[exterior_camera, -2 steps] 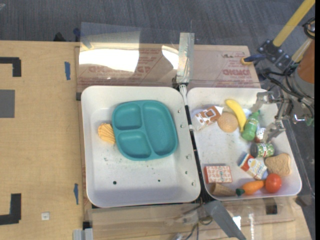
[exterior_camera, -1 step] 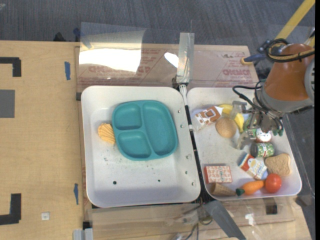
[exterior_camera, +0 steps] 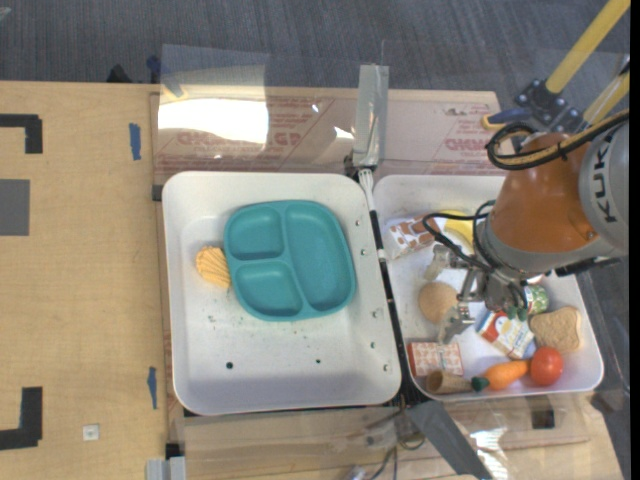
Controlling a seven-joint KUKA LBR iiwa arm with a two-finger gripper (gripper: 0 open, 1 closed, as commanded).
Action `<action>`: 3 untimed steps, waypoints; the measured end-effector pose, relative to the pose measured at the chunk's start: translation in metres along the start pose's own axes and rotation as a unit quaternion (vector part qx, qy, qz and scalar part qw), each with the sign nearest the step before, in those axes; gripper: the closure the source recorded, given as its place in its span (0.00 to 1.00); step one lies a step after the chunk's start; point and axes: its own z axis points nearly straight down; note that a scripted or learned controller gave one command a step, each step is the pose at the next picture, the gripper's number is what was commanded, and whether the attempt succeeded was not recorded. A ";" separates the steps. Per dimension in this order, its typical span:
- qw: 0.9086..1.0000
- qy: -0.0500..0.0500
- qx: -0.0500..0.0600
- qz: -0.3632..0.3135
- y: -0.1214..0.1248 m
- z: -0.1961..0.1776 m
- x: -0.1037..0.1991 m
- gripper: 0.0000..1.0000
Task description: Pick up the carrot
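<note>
Carrot: a small orange toy carrot with a green stub end [exterior_camera: 500,375] is seen lying flat near the front edge of the right shallow white bin [exterior_camera: 590,373], its length running roughly left to right.
Neighbours: a round red tomato-like ball [exterior_camera: 546,366] is set just beside the carrot's right end; a flat red-and-white printed packet [exterior_camera: 437,358] lies close to its left; a tan bread-shaped piece [exterior_camera: 557,328] sits behind the ball.
Gripper: the metal two-finger gripper [exterior_camera: 460,313] is held low over the middle of the right bin, beside a beige egg-shaped object [exterior_camera: 435,301] and apart from the carrot. Nothing is seen between its fingers; whether they are spread or closed cannot be told from this view.
Other bin: a teal plastic divided plate [exterior_camera: 290,258] and a yellow-orange shell-shaped piece [exterior_camera: 212,265] are held in the left white bin [exterior_camera: 200,368].
Step judged: the carrot is not yet reached; a move toward the bin's front would be needed.
Risk, crowding: the red ball could be nudged or caught instead, since it lies just beside the carrot.
Risk, bin wall: a finger could be blocked by the front rim, because the carrot lies close to it.
Risk, rolling: the rounded carrot could be pushed aside if the fingers close off-centre.
Writing: the letters "KU" are read on the arm [exterior_camera: 605,183] at the right; the print on the packets is too small to be read.
</note>
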 end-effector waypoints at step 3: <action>0.983 0.005 0.000 -0.183 -0.006 -0.042 0.045 0.00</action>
